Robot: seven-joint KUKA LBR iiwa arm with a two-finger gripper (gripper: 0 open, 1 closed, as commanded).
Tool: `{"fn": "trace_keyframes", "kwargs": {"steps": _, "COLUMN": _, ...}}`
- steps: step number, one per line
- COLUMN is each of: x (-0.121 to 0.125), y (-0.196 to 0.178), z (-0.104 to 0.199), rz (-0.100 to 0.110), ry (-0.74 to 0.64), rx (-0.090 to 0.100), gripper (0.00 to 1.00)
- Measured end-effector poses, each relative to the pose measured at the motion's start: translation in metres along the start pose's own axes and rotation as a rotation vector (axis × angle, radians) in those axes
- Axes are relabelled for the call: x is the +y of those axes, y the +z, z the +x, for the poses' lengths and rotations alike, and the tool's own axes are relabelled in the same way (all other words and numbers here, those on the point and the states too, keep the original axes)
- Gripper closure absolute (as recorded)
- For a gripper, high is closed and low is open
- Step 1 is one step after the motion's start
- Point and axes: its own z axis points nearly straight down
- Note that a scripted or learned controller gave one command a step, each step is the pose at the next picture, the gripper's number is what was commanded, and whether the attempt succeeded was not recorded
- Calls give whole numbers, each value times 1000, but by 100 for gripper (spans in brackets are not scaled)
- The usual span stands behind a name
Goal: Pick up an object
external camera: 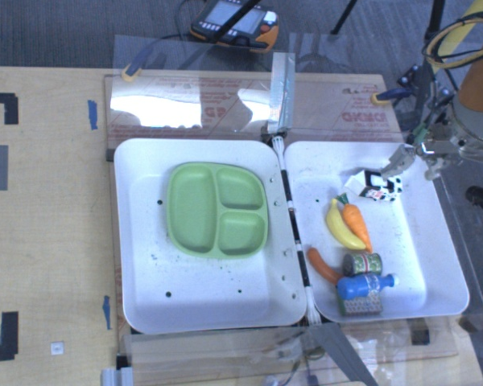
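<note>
Up right, arm slanting over right bin [435, 240], pincer [409, 155] state unclear, above black-and-white toy [381, 186]

I see a green divided plate [217, 210] lying flat in the left bin [137, 248], toward its far edge. Beyond the bench's [48, 232] far edge sits a black-and-orange handset [233, 20] with its cable. Blue tape strips [92, 113] mark the bench just beside the bin's left side.

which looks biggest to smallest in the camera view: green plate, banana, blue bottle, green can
1. green plate, largest by far
2. blue bottle
3. banana, close to the bottle, so that order is unsure
4. green can, smallest
</note>
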Motion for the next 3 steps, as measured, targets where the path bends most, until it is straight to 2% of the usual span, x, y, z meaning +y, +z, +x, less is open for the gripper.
{"fn": "trace_keyframes", "kwargs": {"steps": 1, "x": -21, "y": -54, "z": 23, "rz": -2, "ry": 98, "rx": -2, "gripper": 0}}
{"fn": "trace_keyframes", "kwargs": {"steps": 2, "x": -37, "y": 56, "z": 76, "rz": 1, "ry": 74, "rx": 0, "gripper": 0}}
{"fn": "trace_keyframes", "kwargs": {"steps": 3, "x": -36, "y": 102, "z": 81, "rz": -6, "ry": 168, "rx": -1, "gripper": 0}}
